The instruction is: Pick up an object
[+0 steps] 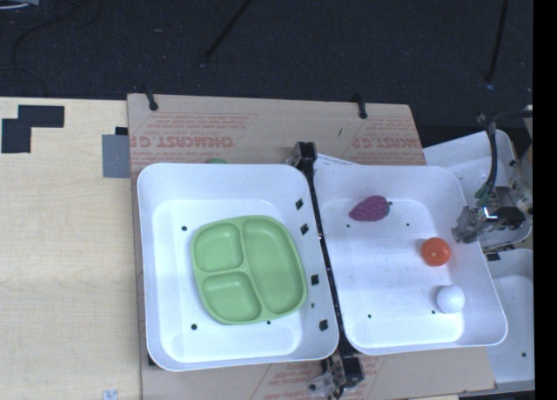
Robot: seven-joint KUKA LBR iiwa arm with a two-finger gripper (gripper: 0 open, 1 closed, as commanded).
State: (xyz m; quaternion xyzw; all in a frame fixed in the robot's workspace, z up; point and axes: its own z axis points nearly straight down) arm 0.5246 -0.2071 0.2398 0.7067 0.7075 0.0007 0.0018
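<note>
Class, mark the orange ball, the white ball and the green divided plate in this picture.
orange ball [436, 251], camera view, middle of its top face.
white ball [450, 298], camera view, its centre.
green divided plate [249, 269], camera view, the ridge where its compartments meet.

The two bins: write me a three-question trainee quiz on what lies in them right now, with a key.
1. True or false: the green divided plate lies in the left bin.
2. Which item in the right bin lies nearest the gripper at that bin's right rim?
A. purple object
B. orange ball
C. white ball
3. Fill in: the right bin holds ___ loose objects.

Key
1. True.
2. B, the orange ball; it lies just left of the gripper, apart from it.
3. Three.
</note>
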